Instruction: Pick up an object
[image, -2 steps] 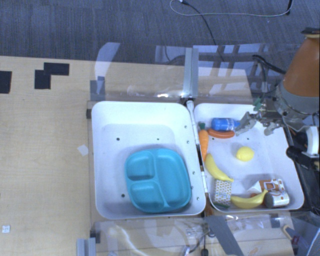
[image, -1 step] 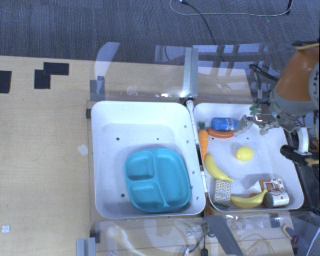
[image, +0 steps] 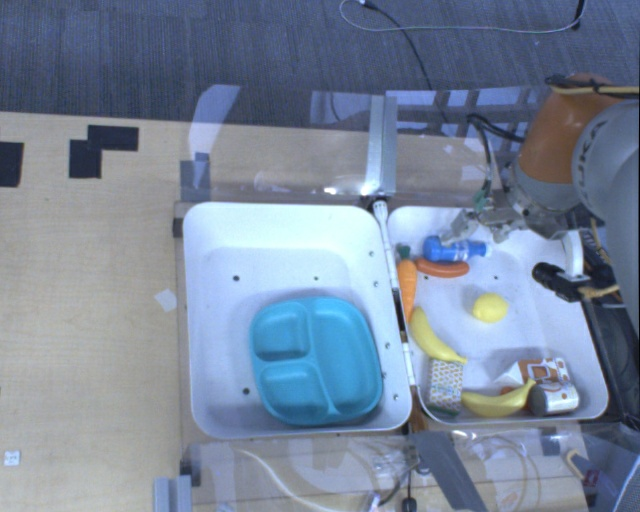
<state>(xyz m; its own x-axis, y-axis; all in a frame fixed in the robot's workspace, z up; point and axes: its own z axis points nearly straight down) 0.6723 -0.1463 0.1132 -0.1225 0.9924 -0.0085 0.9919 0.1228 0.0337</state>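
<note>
Camera view, two bananas (image: 435, 336), one carrot (image: 406, 284), hand (image: 478, 222) grip perhaps hidden, cannot tell.

No text, brand, number or sign can be read anywhere. The small orange-and-white carton (image: 546, 373) in the near right corner of the right bin (image: 590, 345) carries printed panels, but the print is too small and blurred to make out. The patterned packet (image: 446, 383) just left of that carton, beside the bananas, shows only a fine speckled pattern, no letters. The blue bottle (image: 452, 248) at the far side of the same bin has a pale band that may be a label, unreadable. Black block shapes (image: 102, 148) on the worktop (image: 90, 300), far left of the bins, are plain marks, not characters.
</note>
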